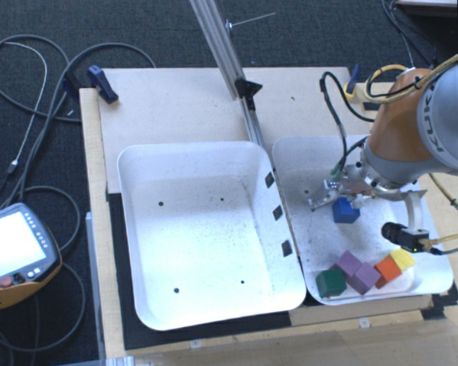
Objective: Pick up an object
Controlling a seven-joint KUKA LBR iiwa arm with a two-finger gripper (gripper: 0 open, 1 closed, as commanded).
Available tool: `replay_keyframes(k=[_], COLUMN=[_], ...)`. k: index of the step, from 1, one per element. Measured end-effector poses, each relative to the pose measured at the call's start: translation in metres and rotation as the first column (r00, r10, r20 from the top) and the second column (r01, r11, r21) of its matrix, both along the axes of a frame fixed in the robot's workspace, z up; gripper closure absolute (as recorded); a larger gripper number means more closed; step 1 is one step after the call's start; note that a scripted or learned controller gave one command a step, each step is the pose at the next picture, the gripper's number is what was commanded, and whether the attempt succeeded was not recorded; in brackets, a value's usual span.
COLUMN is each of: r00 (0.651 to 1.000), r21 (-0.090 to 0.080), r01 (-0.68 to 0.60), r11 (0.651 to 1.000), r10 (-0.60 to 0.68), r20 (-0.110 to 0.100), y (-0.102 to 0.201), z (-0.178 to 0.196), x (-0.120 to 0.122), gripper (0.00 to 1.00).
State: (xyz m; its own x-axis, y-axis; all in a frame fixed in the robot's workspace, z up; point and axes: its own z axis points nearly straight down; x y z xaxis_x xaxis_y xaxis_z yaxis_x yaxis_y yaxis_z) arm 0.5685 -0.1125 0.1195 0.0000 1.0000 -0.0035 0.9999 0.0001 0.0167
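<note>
Blue block partly hidden beneath the hand; fingers indiscernible.

blue block, green block (dark)

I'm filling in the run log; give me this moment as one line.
arm: over right bin | hand: by blue block | grasp: unclear | others: green, purple, orange, yellow blocks at near edge

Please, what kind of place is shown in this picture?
Probably a robotics laboratory test bench: a grey and orange robot arm reaches over two white bins, a teach pendant lies at the left, and loose cables run across the floor.
</note>
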Motion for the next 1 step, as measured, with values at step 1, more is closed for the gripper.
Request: replay_keyframes(k=[1], r00=[1.0], r21=[-0.002], r01=[0.004], r11=[1.0], r10=[-0.004], r20=[-0.009], y=[-0.061], z=[-0.0182], x=[0.0022], gripper=[0.0])
